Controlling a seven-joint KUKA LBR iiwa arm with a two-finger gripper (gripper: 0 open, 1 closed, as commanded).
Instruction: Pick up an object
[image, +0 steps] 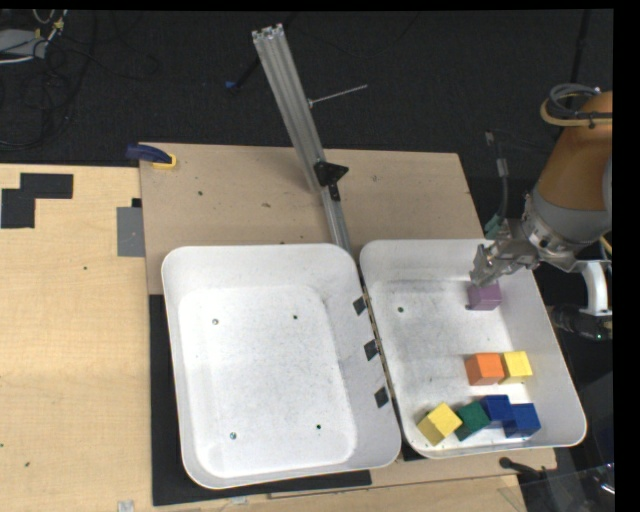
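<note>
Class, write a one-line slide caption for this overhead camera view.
Pincer poised over purple block in the right bin; other coloured blocks sit near its front edge.

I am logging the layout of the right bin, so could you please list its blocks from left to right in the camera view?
Yellow block at the front → green block → purple block under the gripper → orange block → yellow block beside it. The blue blocks overlap the green one, so I left them out.

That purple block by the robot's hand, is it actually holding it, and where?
It cannot be told. The tool sits right above the purple block in the right bin, touching or nearly touching its top, but the view does not show the block gripped.
</note>
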